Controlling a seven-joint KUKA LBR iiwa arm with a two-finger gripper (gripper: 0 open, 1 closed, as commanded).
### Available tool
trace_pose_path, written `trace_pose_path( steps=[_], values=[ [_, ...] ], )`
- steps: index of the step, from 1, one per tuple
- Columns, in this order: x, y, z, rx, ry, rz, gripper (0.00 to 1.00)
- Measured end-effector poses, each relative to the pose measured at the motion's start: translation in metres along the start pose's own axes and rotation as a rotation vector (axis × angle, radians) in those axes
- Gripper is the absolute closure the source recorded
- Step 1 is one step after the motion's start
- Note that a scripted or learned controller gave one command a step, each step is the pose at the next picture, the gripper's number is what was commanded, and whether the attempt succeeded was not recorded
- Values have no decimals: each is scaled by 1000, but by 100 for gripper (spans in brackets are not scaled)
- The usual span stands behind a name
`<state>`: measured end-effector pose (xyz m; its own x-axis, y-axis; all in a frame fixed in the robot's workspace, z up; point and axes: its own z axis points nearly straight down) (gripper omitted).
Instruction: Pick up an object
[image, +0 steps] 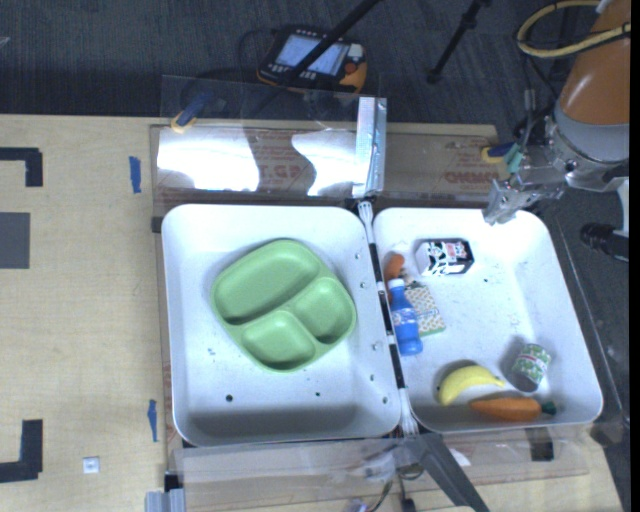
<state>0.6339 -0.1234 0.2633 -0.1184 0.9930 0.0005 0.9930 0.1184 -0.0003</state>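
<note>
My hand (503, 205), grip state indeterminate, hovers upper right of the right bin (575, 300); the banana (468, 381) at lower right looks light, smooth, best pinched mid-body.

The right bin (575, 300) holds the loose objects. A small black-and-white carton (443, 256) lies flat near its upper left. Just beside it, against the left wall, sits a small orange piece (395, 265). Below that, a blue bottle (405, 318) lies on its side along the wall, touching a patterned packet (428, 311). Near the lower edge, a yellow banana (468, 381) rests against an orange carrot (508, 407), with a small greenish can (531, 365) close by on the right.
</note>
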Motion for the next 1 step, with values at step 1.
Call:
trace_pose_path(
  steps=[1],
  values=[
    [-21,-2,84,-1,-1,-48,100]
  ],
)
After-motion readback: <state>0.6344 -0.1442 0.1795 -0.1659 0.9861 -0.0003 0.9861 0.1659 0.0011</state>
